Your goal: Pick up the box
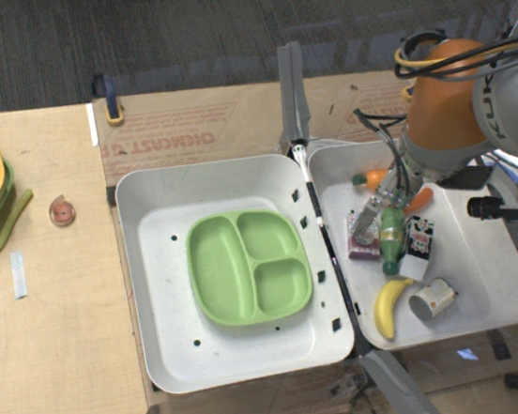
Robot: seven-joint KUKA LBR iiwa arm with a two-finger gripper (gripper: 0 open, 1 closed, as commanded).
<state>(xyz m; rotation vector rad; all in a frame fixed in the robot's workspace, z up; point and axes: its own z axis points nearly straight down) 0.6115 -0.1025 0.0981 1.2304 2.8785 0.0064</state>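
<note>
arm [453, 100]: reaches in from 3 o'clock, orange band over the top of the right bin [499, 307].
gripper [383, 202]: low among the clutter at about 10 o'clock of the right bin; whether it is spread or pressed together, i cannot tell, the wrist and objects hide it.
box [419, 237]: small black-and-white carton near the middle of the right bin, at 4 o'clock of the gripper, resting on the floor, just beside the green bottle [392, 236].
neighbours: banana [387, 307] at 6 o'clock, grey cup [433, 300] at 5 o'clock, purple packet [362, 240] at 9 o'clock of the bottle.
left bin [151, 282]: green divided plate [248, 267] in its middle.
progress: nothing lifted; the box looks ungrasped, so grasp and lift remain.
</note>
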